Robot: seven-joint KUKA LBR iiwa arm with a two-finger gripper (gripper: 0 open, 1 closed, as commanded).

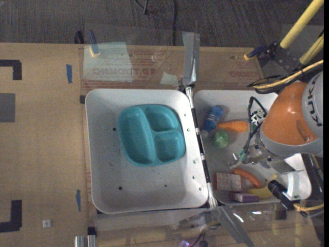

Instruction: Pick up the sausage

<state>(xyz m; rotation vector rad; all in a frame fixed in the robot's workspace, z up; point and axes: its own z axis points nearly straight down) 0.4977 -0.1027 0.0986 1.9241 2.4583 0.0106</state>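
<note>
Looming nearest the lens, the grey arm with its orange band (287,118) hangs over the right bin (234,98), and its tool (248,157) sits low inside that bin; whether it is wide or narrow cannot be told. Just below the tool lies the sausage (248,177), reddish-orange, beside a small packet (225,180), while above it sit a green ball (221,139), a carrot (232,126) and a blue bottle (212,118). Far to the tool's left, the left bin (103,153) holds a teal divided plate (151,134).

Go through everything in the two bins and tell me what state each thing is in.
Teal divided plate: upright in left bin, compartments bare.
Blue bottle: lying on its side, right bin.
Carrot: lying flat.
Green ball: resting free.
Sausage: lying in bin, beneath the arm.
</note>
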